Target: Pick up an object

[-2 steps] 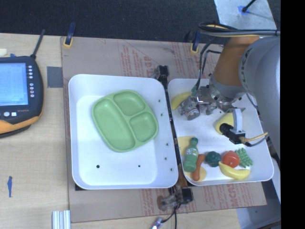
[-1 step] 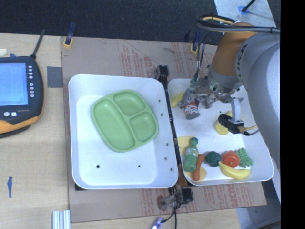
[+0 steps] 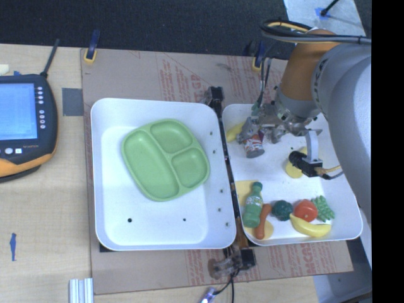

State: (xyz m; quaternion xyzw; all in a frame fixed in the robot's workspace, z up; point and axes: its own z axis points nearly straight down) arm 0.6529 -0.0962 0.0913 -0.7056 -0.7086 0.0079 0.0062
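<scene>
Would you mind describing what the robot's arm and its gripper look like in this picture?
The arm is bulky and rounded, light grey, with a broad orange band above the wrist. Below the band sits a grey metal wrist section carrying the gripper, a compact dark and silver assembly. Thin dark cables loop over the top of the orange band, and a black fitting hangs off the wrist on a short cable.

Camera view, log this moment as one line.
claw low in right bin | over small can | grasp unconfirmed | green plate in left bin

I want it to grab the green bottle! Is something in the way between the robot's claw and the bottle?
Nothing visible blocks it. The gripper is low over a small can, and bare bin floor lies between that and the green bottle.
</scene>
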